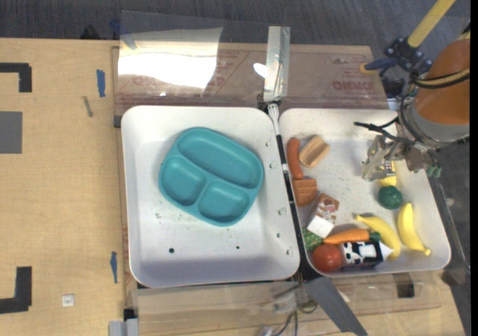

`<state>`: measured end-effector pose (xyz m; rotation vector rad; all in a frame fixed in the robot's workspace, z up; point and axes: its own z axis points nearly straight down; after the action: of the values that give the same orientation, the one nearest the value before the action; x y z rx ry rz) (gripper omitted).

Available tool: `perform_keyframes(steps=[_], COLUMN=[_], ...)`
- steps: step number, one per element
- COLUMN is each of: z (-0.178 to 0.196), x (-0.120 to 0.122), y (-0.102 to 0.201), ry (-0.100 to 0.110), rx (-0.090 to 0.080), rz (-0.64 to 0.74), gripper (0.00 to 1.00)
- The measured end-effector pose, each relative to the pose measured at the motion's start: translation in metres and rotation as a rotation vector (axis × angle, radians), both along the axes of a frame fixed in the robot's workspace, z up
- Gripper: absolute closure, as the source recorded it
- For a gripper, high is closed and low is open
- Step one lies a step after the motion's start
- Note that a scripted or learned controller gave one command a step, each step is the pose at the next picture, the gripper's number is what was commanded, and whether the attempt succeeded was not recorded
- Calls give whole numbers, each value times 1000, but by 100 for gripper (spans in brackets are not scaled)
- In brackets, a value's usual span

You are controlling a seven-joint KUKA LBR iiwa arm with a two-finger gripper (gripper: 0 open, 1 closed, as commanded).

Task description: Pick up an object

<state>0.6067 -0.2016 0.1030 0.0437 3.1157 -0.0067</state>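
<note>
I see my gripper [385, 161] low in the right bin [340, 127], near its far right corner; I cannot tell how it is set or whether it holds anything. Just below it sits a green ball [389, 196], with a yellow banana [409, 228] against the right wall. Open white floor lies left of the gripper, reaching to a bun [314, 151] and sausage [293, 157] by the divider. A tomato [326, 257], carrot [346, 237] and black-and-white toy [361, 252] crowd the near edge. The left bin [142, 200] holds a teal divided plate [211, 175], with free floor around it.
</note>
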Motion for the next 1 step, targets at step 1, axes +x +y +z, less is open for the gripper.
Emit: perform_keyframes(steps=[1], z=[-1], x=[0], y=[0], ry=[2], rx=[0], rz=[0], gripper=[0])
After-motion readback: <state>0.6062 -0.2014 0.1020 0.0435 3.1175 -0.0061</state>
